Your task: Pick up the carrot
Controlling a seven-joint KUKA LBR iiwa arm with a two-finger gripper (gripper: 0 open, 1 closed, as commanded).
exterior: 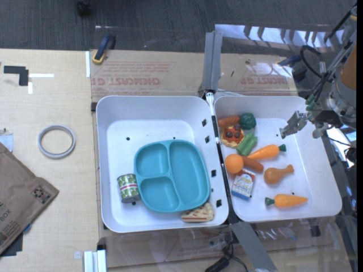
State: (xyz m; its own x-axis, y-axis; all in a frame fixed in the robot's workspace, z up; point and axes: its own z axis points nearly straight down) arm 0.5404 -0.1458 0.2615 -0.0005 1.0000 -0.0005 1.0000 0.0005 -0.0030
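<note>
We see the right bin crowding the toys together, while the gripper hovers at its upper right, fingers spread and grasping nothing. Two carrots lie there: one mid-bin among clutter, another alone lower right, easier to reach.

Robot lab, white bins on bench, cardboard backing, carpet floor

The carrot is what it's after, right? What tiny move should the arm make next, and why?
Probably slide left and down toward the nearer carrot. The end effector hangs near the right bin's right wall, apart from the carrot, holding nothing.
</note>
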